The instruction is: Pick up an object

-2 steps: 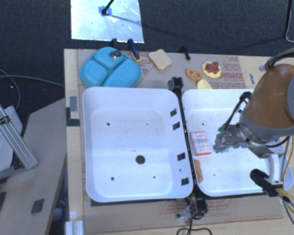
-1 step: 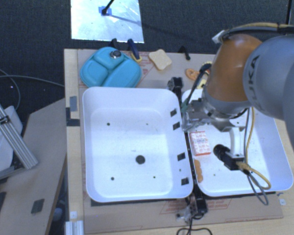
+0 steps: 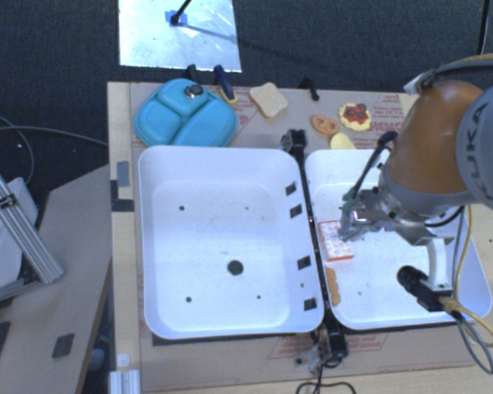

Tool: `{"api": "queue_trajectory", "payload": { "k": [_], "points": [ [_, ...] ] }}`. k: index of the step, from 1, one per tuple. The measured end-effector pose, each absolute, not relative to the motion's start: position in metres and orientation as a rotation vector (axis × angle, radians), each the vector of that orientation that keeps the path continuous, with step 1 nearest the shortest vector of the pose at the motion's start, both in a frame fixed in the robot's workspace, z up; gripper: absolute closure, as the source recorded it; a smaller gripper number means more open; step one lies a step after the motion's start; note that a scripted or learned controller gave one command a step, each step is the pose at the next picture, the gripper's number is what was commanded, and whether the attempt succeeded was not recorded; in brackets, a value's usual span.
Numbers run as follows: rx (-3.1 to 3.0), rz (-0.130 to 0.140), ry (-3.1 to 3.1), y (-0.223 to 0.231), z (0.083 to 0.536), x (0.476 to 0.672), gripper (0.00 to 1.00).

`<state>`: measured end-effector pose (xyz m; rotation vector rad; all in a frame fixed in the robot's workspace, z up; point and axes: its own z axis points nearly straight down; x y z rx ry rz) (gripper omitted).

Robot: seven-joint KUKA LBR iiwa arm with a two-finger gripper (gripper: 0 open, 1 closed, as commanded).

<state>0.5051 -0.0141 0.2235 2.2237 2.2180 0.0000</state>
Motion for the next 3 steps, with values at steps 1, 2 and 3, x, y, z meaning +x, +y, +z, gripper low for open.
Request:
{"api": "queue_trajectory", "payload": {
  "k": [1,2,3],
  "points": [
    [2.212,0.009,2.225,0.002,0.284,0.487,1.0],
    [2.213,0.004,2.228,0.036,0.28,0.487,1.0],
    [2.212,0.011,2.221,0.018,0.353,0.488,1.0]
  ]
}}
